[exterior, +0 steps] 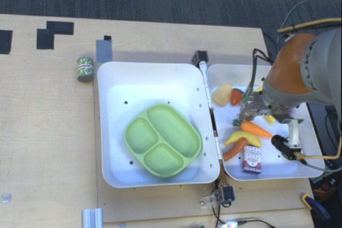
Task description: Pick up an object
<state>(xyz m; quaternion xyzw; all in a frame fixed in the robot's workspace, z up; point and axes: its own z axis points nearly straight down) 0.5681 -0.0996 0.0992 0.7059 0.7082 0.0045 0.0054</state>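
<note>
A wide wooden bench (48, 131) is seen from above, bearing two shallow white bins side by side. The left bin (115, 80) is occupied by a green divided plate (162, 139), set slightly askew. The right bin (307, 168) is crowded with small toy foods, and into it the grey arm (307, 69) (orange-banded above the wrist) is reached from the right. The gripper (250, 112) is poised low over the bin's middle; whether it is released or clenched cannot be told, since the tips are lost against the clutter.

Just on the near side of the gripper an orange carrot (255, 128) is laid, apparently the likeliest target. Its long axis runs left to right, slanting a little toward the near edge at its right end. It is smooth, tapered and bright orange. A yellow banana (243, 139) and a reddish sausage (234, 149) are pressed close beside it on the near left, so a clean grasp is judged difficult. A small red carton (252, 159) stands nearer the camera, and a pale yellow lump (222, 95) with a red piece (236, 96) lies farther away.
</note>
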